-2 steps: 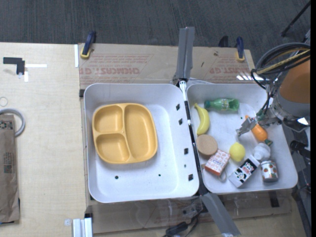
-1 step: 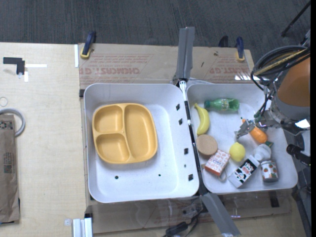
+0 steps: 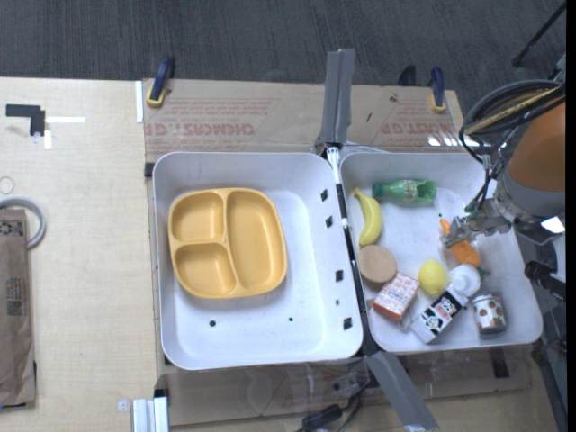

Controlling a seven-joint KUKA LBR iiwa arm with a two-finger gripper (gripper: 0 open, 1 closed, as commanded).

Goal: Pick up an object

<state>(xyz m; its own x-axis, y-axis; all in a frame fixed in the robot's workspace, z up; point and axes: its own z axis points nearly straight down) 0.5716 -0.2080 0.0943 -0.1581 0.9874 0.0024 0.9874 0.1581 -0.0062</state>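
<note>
Orange catches the eye first: a small orange object (image 3: 464,252) lies near the right wall of the right bin (image 3: 423,342), and my pincer (image 3: 470,227) hangs just above and beside it, close to touching. Whether my pincer is spread or closed I cannot tell from this slant, and nothing shows clearly between its tips. My arm (image 3: 540,156) comes in from the right, its orange band over the bin's edge. Around that spot lie a green bottle (image 3: 405,190) near the far wall, a banana (image 3: 368,216) along the left side, a round brown disc (image 3: 378,264), a lemon (image 3: 433,277), a small pink carton (image 3: 395,297), a cow-print carton (image 3: 437,316) and a small can (image 3: 489,314). The left bin (image 3: 261,345) holds a yellow divided plate (image 3: 229,242).
</note>
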